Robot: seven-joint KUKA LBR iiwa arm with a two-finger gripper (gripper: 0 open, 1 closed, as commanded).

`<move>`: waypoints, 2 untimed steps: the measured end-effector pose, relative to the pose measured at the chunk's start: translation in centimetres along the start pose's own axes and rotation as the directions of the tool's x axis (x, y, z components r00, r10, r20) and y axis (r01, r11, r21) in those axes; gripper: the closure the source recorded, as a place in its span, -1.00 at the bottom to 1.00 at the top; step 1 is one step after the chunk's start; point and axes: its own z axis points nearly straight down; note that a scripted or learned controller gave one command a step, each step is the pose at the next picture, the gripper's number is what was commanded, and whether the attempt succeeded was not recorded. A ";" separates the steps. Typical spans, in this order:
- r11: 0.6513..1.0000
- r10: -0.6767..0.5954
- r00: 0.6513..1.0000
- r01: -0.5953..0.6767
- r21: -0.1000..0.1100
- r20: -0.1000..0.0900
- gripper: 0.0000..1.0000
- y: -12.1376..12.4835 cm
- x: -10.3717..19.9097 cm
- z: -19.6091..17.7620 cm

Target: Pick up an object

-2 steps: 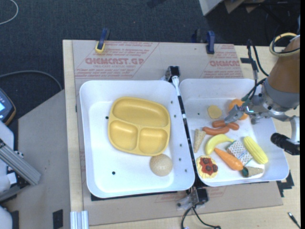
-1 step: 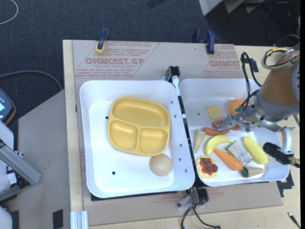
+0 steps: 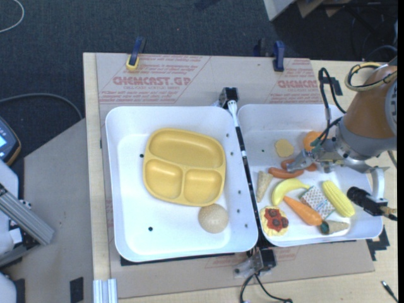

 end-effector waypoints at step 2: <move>1.000 0.000 1.000 0.000 0.002 0.006 1.00 0.0 0.7 -5.8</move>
